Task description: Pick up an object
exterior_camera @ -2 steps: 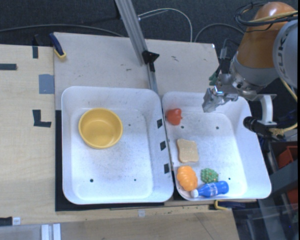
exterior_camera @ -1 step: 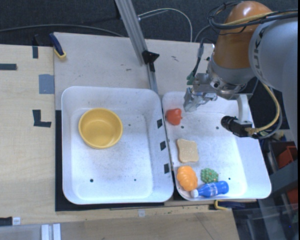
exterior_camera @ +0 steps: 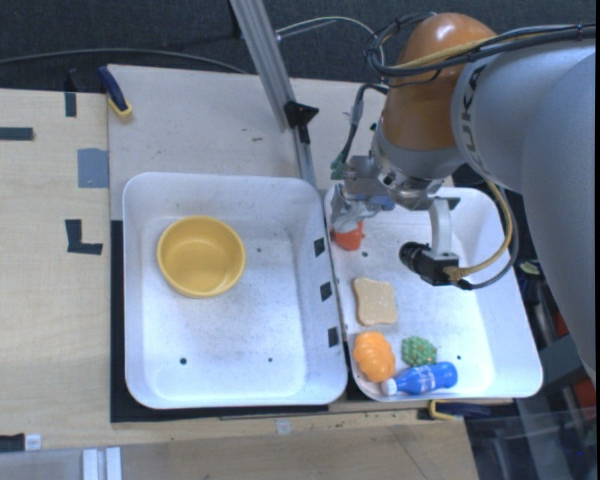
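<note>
1 gripper [exterior_camera: 348, 211] sits low over an orange object [exterior_camera: 348, 236]; its grip state unclear.

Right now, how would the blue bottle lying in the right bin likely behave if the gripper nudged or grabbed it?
The blue bottle lies on its side, so it would probably roll. Its smooth, rounded body may slip between fingers. It looks small, likely light, and could bump the orange fruit beside it.

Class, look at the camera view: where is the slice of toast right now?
The slice of toast lies in the right-hand bin, near its left wall, just above the orange fruit and below the small red object.
</note>
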### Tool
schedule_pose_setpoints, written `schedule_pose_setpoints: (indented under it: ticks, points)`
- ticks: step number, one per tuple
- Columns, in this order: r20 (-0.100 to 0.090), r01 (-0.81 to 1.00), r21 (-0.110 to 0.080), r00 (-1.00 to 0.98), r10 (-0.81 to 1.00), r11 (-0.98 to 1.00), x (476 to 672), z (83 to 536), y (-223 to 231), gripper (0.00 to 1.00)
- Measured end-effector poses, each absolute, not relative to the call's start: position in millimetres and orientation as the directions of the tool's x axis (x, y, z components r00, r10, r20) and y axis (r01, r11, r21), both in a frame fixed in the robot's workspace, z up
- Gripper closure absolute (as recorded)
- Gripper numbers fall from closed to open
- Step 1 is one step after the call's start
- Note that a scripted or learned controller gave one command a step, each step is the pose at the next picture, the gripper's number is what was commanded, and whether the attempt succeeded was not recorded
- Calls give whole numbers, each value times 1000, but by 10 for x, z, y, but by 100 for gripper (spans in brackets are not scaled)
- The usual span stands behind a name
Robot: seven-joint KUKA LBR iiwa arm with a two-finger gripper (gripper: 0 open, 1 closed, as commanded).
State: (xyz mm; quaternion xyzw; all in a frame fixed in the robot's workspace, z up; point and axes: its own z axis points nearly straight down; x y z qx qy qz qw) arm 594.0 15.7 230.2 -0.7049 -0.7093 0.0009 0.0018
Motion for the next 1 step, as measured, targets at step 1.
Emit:
schedule_pose_setpoints:
  ticks: [1]
  points:
    - [1,1000,-2,-6,1000,6,5924,2296,595,100]
